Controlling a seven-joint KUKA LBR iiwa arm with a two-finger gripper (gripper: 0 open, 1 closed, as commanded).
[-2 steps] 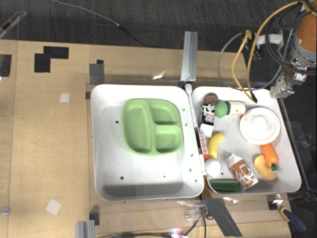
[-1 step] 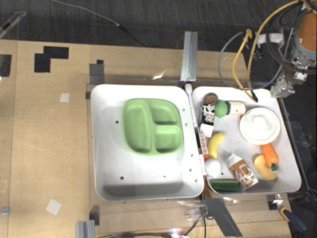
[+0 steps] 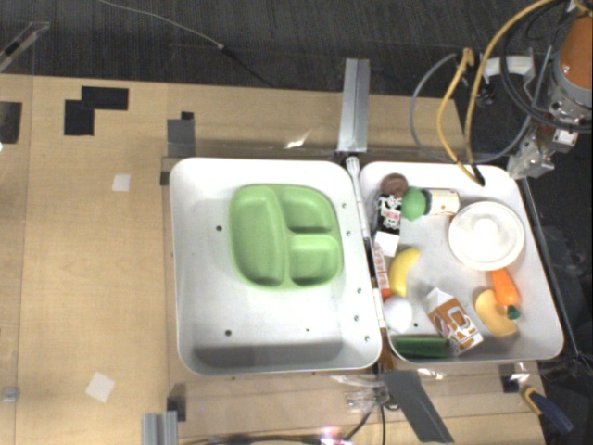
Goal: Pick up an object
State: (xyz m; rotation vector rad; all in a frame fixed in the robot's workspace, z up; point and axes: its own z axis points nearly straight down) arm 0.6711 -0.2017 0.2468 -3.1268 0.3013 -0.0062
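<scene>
**Arm parked at the far corner, bin of groceries below it**

On the pale wooden bench (image 3: 83,276), the left shallow white bin (image 3: 199,341) carries a light green plastic tray (image 3: 283,236) with three compartments, lying flat near the bin's middle. Just beside it, the right shallow white bin (image 3: 547,341) is crowded. Along its left wall sit a small dark brown round item (image 3: 394,184), a black-and-white carton (image 3: 388,213), a yellow banana (image 3: 404,270) and a white ball (image 3: 398,314). A dark green cucumber-like piece (image 3: 422,348) lies along the near wall, touching a tilted brown-and-white milk carton (image 3: 454,321). A white bottle with a green end (image 3: 428,202) lies on its side near the far wall. A round white plastic bowl (image 3: 485,234) sits to its right, with an orange carrot (image 3: 505,290) and a second yellow fruit (image 3: 494,314) near the right wall.

At the upper right, the grey arm with its orange band (image 3: 576,63), trailed by yellow and grey cables (image 3: 482,82), hangs over the bin's far right corner. Its pincer (image 3: 532,162) is above the rim there, well apart from the objects, the bowl lying nearest; whether it is open and whether it has hold of anything, one cannot tell.
</scene>
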